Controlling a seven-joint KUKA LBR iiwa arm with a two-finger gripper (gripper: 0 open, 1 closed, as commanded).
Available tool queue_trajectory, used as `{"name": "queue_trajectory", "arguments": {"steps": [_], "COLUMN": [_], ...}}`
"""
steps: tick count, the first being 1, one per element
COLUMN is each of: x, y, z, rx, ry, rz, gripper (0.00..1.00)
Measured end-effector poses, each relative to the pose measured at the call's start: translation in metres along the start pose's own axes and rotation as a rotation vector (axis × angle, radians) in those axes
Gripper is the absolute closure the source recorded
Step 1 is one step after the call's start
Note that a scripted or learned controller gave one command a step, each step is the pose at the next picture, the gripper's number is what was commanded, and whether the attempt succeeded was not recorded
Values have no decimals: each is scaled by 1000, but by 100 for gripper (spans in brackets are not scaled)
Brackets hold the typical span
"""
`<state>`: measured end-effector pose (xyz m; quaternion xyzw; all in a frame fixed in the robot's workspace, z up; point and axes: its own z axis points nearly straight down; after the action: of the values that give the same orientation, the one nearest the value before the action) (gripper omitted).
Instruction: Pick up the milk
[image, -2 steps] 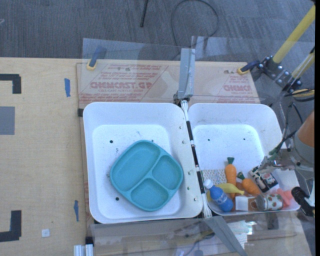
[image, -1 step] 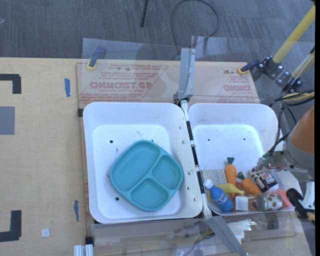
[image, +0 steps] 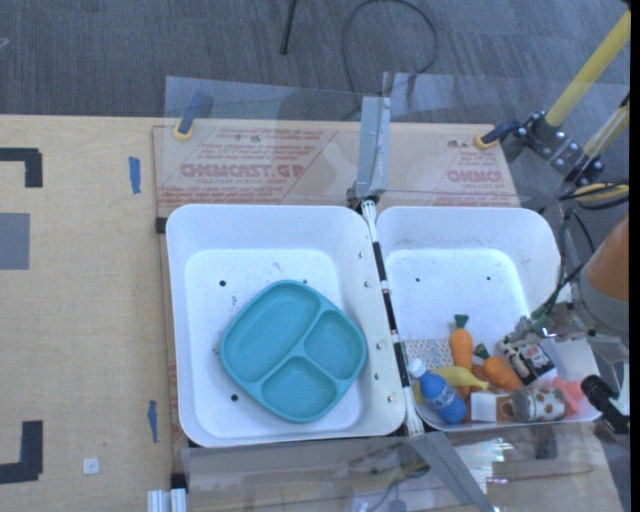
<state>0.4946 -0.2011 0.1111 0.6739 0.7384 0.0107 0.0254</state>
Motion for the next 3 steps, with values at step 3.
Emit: {"name": "queue_trajectory", "arguments": {"steps": [3], "x": [1], "y": [8], "z": [1], "rx": [-8], "ry": [-19], "rz": [348], "gripper": [0]}}
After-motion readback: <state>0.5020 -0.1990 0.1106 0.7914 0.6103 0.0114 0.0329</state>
